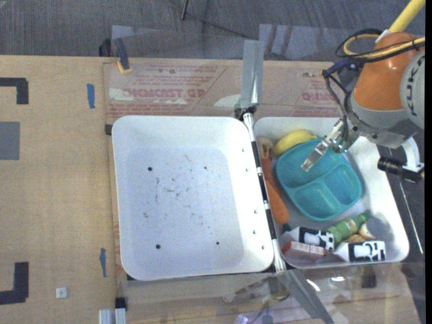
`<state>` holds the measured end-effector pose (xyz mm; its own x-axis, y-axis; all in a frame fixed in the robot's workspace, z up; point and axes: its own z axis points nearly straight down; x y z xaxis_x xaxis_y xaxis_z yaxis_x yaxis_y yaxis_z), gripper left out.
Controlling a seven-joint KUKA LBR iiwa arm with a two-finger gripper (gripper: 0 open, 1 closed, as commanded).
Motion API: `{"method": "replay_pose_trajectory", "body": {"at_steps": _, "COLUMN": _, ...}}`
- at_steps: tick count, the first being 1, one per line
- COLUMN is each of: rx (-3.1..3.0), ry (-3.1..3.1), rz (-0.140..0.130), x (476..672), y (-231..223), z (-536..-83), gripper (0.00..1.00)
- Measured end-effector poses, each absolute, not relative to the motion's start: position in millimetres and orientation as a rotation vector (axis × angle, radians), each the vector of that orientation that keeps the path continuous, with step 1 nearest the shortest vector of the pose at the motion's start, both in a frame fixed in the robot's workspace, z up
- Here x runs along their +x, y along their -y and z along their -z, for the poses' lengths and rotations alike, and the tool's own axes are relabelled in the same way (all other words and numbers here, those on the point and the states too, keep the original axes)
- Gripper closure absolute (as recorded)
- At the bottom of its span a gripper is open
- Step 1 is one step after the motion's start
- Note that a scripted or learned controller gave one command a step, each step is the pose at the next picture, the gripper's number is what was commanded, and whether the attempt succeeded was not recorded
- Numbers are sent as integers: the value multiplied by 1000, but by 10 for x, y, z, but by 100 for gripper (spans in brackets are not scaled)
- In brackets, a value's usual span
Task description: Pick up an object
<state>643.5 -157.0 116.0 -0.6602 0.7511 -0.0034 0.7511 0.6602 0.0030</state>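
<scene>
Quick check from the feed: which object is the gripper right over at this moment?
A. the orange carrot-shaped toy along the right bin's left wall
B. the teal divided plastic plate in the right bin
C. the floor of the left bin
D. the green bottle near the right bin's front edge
B: the gripper hangs over the upper rim of the teal divided plastic plate in the right bin, away from the other items.

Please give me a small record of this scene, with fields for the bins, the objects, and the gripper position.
left bin: a few dark specks
right bin: holds all objects
teal tray: centre of right bin
banana: behind tray
carrot: left of tray
green bottle: in front of tray
gripper: above tray's back edge
</scene>
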Motion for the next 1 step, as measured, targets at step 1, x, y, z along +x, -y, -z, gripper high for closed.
{"method": "replay_pose_trajectory", "body": {"at_steps": 1, "rx": 1376, "ry": -2815, "rz": -1, "x": 6505, "y": 2242, "z": -1548, "gripper": 0}}
